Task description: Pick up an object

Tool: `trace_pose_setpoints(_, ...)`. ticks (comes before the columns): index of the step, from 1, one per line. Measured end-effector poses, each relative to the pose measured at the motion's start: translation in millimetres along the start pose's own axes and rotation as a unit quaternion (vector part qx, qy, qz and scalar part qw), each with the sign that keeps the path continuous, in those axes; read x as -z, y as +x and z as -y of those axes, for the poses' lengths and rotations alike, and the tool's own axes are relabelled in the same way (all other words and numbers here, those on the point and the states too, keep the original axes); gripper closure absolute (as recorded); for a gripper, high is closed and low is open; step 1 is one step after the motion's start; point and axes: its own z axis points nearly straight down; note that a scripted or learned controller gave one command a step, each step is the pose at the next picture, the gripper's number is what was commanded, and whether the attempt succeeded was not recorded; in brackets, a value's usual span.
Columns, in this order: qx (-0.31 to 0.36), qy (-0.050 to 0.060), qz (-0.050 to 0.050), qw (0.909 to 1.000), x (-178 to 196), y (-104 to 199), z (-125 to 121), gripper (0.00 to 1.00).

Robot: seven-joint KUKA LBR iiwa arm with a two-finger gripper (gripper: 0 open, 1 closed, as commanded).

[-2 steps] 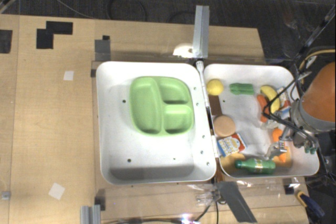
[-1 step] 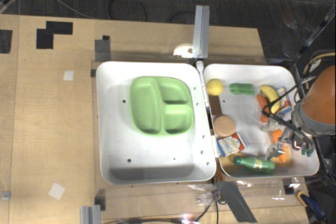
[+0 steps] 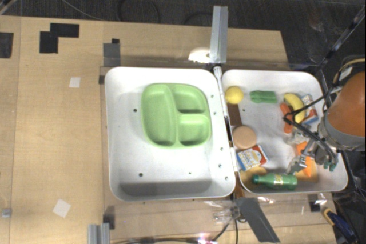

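Observation:
My gripper (image 3: 311,158) hangs low over the front right corner of the right bin (image 3: 269,123), under the orange band of the arm (image 3: 349,114). It sits right above an orange object (image 3: 309,170) and a little right of a green bottle (image 3: 275,181) lying on its side along the bin's front wall. A red, white and blue packet (image 3: 251,156) lies left of the gripper. Whether anything is held is hidden by the wrist.
Also in the right bin: a tan round item (image 3: 245,136), a yellow ball (image 3: 233,94), a green piece (image 3: 263,97), a banana (image 3: 293,102) and small blue and orange items (image 3: 304,118). The left bin (image 3: 123,140) holds a green divided tray (image 3: 174,114).

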Motion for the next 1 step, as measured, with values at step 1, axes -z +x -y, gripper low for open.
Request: trace_pose_setpoints(1,0.003,0.0,0.007,1.0,13.3,-4.3,-1.6,1.0)
